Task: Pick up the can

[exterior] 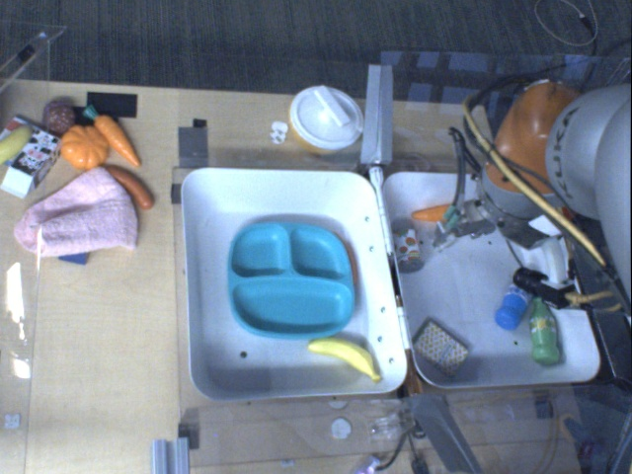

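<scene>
The can (407, 248) is small, with a dark patterned label, and stands against the left wall of the right bin (474, 294). My gripper (452, 227) hangs low over the upper part of that bin, just right of the can and slightly behind it. An orange carrot-like piece (432, 212) lies right by the gripper's tip. The grey arm with its orange band (528, 131) and cables covers the bin's upper right corner. Nothing shows as held.
In the right bin lie a blue-capped bottle (511, 309), a green bottle (543, 336) and a checkered pouch (439, 345). The left bin (202, 265) holds a blue divided plate (291, 276) and a banana (346, 355). Toy vegetables and a pink cloth (79, 220) rest on the bench at left.
</scene>
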`<state>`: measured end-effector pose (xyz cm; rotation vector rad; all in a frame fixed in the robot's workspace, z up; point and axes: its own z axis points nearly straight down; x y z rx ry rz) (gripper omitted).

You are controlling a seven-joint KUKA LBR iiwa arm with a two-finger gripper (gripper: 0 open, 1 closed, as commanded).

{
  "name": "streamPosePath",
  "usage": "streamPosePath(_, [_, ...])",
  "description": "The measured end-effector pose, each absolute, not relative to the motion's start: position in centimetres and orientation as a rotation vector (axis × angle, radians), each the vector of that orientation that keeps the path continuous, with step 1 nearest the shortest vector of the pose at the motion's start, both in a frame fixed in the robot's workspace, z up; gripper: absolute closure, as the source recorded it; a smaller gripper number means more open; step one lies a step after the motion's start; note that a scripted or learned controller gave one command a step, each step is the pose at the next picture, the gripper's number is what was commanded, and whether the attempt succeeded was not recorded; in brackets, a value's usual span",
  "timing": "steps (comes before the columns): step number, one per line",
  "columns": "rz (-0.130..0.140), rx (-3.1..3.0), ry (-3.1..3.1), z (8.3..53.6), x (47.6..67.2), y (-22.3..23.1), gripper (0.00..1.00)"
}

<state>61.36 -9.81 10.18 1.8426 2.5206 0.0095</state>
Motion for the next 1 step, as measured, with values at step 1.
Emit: streamPosePath(1, [0.005, 2.027, 2.395, 18.57, 57.15, -6.59, 1.0])
